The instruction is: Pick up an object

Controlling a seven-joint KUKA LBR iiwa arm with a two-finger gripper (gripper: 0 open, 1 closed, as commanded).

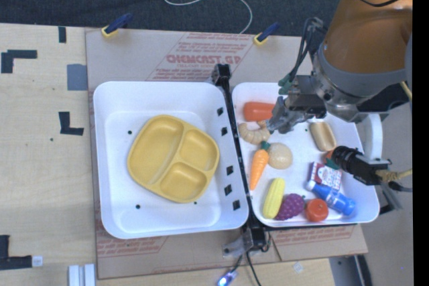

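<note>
My gripper [276, 122] hangs low over the upper middle of the right bin [362, 211]. It sits just right of a red-orange sausage-shaped toy [257, 110] and above a beige lumpy toy [253, 136]. Just below it lie a pale round toy [280, 156] and a toy carrot [257, 168]. A tan bread roll [323, 136] lies to its right. Along the bin's front edge are a yellow corn cob [273, 197], purple grapes [291, 205], a red tomato [316, 211], a blue bottle [336, 200] and a red-and-white carton [325, 177].
The left bin [114, 164] holds a yellow divided plate [173, 157]. A black divider with clips [231, 144] runs between the bins. The arm's grey and orange body [365, 43] looms over the right bin's far right, and a black cable fitting [355, 165] overhangs its right side.
</note>
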